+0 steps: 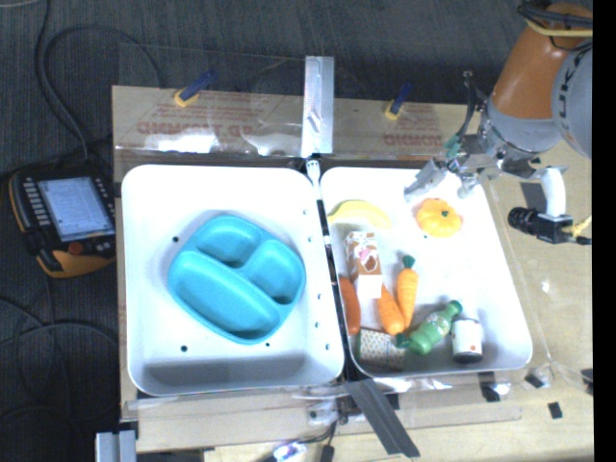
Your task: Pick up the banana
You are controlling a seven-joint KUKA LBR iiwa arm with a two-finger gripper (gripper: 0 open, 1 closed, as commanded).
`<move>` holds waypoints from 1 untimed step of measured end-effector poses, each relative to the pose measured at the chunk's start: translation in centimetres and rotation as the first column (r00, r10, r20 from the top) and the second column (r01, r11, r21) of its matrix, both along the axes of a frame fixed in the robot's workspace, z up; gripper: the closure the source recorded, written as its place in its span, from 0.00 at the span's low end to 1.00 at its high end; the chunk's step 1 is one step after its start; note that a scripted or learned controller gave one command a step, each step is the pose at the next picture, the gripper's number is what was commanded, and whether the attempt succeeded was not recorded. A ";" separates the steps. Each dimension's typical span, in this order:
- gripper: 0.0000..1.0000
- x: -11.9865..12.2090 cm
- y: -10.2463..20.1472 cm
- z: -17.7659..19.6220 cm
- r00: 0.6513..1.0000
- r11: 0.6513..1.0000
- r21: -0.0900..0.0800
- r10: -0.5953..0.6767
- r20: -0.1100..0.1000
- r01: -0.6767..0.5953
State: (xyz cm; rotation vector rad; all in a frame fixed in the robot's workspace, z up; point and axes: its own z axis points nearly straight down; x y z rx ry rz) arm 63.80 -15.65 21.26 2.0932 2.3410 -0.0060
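Yellow banana (359, 214) lies at right bin (515, 296) back-left corner, near divider, partly hidden behind a small carton (364, 255) | gripper (445, 174) hovers over bin's back edge, right of banana, well apart from it | finger gap: cannot tell, too blurred

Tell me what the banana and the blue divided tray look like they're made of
Banana: probably molded plastic, a toy; its yellow surface looks smooth and uniform. Blue divided tray: seemingly plastic, with a soft sheen and rounded molded compartments. Neither can be confirmed from above.
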 end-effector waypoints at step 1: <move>0.00 -4.5 4.2 -9.1 0.980 0.980 -0.007 0.198 0.027 -0.198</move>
